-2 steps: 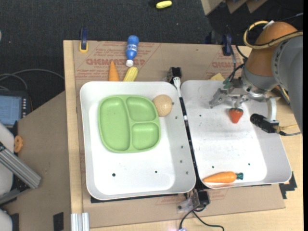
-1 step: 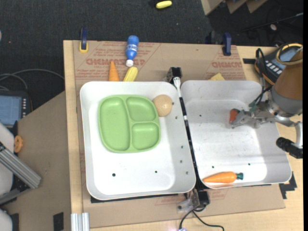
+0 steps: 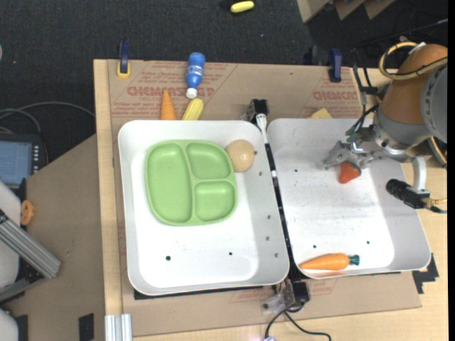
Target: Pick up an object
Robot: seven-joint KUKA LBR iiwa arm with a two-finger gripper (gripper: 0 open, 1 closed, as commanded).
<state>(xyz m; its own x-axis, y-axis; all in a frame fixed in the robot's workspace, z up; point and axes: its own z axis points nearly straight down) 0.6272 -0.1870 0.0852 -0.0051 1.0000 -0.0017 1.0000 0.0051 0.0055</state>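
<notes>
My two-finger gripper (image 3: 350, 160) low at right white bin's (image 3: 398, 254) far edge, over small red strawberry-like toy (image 3: 348, 172). Grip state: cannot tell. Judged step: grasp attempt; next, lift to verify.

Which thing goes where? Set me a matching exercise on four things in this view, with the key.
Things:
1. green divided plate
2. toy carrot
3. small red object
4. tan ball

Places:
A. right bin, near edge
B. left bin, middle
C. right bin, under the claw
D. left bin, beside the plate's far right corner

Pairs: 1-B, 2-A, 3-C, 4-D
</notes>
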